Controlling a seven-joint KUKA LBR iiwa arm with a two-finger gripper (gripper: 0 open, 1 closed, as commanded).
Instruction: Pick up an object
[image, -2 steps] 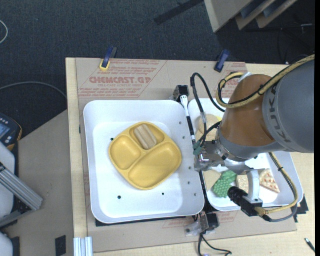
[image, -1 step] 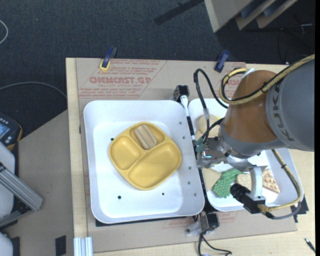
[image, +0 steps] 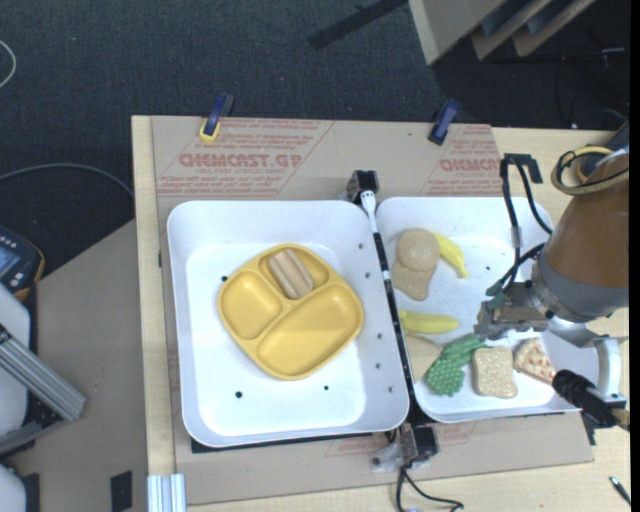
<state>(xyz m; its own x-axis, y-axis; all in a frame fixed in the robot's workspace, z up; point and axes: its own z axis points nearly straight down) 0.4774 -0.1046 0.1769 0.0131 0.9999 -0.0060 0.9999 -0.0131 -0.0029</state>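
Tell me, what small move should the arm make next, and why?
Probably a short drop straight down. The tool hangs in the right bin just above the green toy and the bread slice, with nothing visibly gripped.

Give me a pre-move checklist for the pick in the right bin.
1. Tool over right bin: ok.
2. Target under tool: cannot tell; broccoli and cracker both lie close.
3. Object held: cannot tell.
4. Nearby clutter: not ok; broccoli, cracker and pizza slice crowd together.
5. Yellow tray in left bin, away from the arm: ok.
6. Black cable across right bin near arm: not ok.
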